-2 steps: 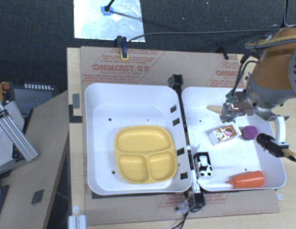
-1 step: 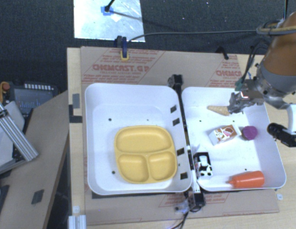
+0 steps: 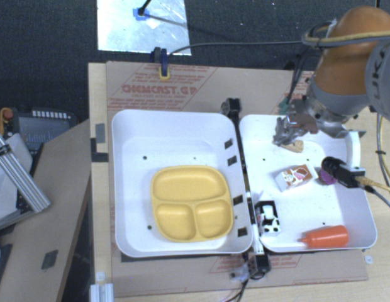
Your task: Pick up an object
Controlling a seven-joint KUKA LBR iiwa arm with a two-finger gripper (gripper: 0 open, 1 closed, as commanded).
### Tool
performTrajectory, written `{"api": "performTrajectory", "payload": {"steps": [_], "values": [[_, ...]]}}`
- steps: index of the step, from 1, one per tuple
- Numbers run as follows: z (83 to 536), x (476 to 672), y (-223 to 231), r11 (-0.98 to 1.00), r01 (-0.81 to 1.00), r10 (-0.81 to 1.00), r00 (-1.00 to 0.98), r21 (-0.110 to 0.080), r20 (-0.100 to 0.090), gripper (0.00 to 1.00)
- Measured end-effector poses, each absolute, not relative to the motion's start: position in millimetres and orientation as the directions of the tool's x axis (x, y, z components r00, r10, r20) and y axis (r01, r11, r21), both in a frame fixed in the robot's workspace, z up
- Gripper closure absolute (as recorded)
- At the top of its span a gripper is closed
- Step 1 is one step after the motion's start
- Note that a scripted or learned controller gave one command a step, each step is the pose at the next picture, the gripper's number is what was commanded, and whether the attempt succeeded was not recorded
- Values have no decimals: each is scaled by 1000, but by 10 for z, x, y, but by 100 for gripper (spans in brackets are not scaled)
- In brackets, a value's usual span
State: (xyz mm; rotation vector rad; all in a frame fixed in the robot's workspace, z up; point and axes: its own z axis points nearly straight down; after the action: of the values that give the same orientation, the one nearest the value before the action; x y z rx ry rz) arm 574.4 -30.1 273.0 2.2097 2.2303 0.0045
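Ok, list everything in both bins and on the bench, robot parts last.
Bins: two, white, side by side on the bench.
Divided plate: one, yellow, left bin.
Small piece: one, tan, right bin's far side, by the gripper.
Carton: one, white with a picture, middle of right bin.
Patterned block: one, black and white, right bin's near-left corner.
Bottle-like thing: one, orange, right bin's near edge.
Arm: one, grey and orange, right.
Gripper: one, grey, over right bin.

On the bench (image 3: 99, 200), seemingly cardboard (image 3: 170, 88) underlies left-hand bin (image 3: 135, 168) and right-hand bin (image 3: 289, 212).
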Motion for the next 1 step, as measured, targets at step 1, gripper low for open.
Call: {"api": "performTrajectory", "payload": {"steps": [1], "values": [[2645,5797,295,10,1000,1000,-10,2,2,100]]}}
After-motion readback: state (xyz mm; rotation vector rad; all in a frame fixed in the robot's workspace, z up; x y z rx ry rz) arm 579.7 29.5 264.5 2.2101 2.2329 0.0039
